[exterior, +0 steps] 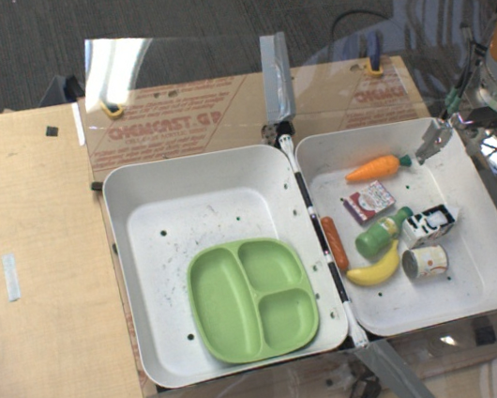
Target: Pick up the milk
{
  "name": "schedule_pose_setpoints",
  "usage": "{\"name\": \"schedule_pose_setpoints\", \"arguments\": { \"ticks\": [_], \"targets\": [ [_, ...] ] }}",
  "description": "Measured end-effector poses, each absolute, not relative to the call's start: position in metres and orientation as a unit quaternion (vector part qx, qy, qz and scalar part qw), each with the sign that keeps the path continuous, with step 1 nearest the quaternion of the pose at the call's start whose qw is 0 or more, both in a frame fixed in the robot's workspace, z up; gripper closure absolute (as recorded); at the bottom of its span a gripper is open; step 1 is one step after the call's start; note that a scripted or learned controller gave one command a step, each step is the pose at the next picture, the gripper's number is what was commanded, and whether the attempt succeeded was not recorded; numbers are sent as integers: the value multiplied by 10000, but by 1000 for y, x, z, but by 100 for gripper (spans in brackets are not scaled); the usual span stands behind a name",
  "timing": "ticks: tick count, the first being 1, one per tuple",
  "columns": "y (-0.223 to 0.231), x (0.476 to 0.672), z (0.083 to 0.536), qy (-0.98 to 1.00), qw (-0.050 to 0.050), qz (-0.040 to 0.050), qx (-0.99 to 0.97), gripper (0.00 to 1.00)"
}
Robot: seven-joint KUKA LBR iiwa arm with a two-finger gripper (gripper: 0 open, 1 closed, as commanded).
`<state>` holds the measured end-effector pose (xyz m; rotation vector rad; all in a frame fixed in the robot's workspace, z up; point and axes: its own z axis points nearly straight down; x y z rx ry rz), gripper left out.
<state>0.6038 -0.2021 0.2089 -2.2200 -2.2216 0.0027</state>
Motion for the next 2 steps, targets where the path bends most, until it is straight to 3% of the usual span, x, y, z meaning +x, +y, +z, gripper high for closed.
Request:
{"name": "schedule_pose_setpoints", "arguments": {
  "ticks": [1,2],
  "targets": [
    [-202,542,120,-7162,-124,-61,-6978,0],
    [-189,506,108,-7152,-193,-106,-6986,0]
  ]
}}
